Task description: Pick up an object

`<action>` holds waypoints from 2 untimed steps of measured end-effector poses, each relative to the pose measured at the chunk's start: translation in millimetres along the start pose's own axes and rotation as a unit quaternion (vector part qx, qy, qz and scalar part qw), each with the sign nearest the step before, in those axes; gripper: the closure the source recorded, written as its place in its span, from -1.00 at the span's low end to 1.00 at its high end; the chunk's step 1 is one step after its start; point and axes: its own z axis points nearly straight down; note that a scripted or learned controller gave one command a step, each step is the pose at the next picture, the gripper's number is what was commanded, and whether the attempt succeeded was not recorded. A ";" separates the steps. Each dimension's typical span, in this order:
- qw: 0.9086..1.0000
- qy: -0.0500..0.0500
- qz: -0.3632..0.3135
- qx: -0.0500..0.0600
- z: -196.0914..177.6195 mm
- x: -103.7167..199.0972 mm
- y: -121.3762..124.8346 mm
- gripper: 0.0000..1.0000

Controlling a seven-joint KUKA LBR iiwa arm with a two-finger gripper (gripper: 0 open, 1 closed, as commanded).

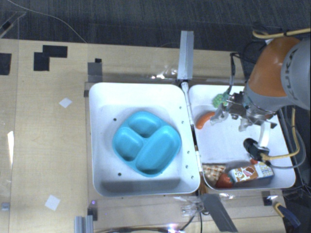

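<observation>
The claw (232, 111) hangs low in the right bin (286, 178), near an orange carrot (203, 120) and a green piece (219, 100) — whether it is open or closed, I cannot tell. A blue divided tray (146, 142) lies in the left bin (102, 130).

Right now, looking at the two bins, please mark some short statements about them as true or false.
1. The blue divided plate lies in the left bin. True.
2. The orange carrot lies in the left bin. False: it lies in the right bin, near the divider.
3. The bottle lies near the right bin's front edge. True.
4. The arm reaches over the left bin. False: it is over the right bin.
</observation>
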 end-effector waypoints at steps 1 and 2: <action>0.984 -0.001 -0.177 -0.001 68.6 -16.0 103.4 -1.00; 0.984 -0.001 -0.178 -0.002 97.8 9.2 105.8 -1.00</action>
